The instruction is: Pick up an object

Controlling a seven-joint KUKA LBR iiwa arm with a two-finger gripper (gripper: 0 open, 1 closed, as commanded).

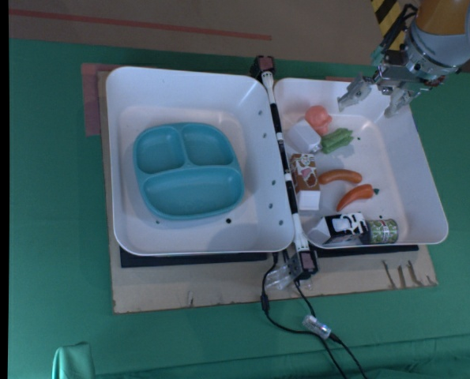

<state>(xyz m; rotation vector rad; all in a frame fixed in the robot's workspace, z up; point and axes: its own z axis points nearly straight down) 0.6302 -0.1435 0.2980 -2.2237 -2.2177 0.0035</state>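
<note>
Nearest the camera, a black cable trails off the desk toward 6 o'clock. Beyond it sit the two bins. The left bin holds a teal divided plate. The right bin carries the clutter: at its near edge a cow-print carton and a green can, then an orange pepper and a sausage, both lying roughly 3 to 9 o'clock, with a brown packet by the divider. Farther back lie a green vegetable, a white block and a salmon-pink piece.

Farthest off, the claw hangs over the bin's far corner, fingers spread apart, gripping nothing. The green vegetable lies closest, toward 7 o'clock from the claw, its long axis running about 2 to 8 o'clock; I judge the claw must travel that way and descend across that axis.
</note>
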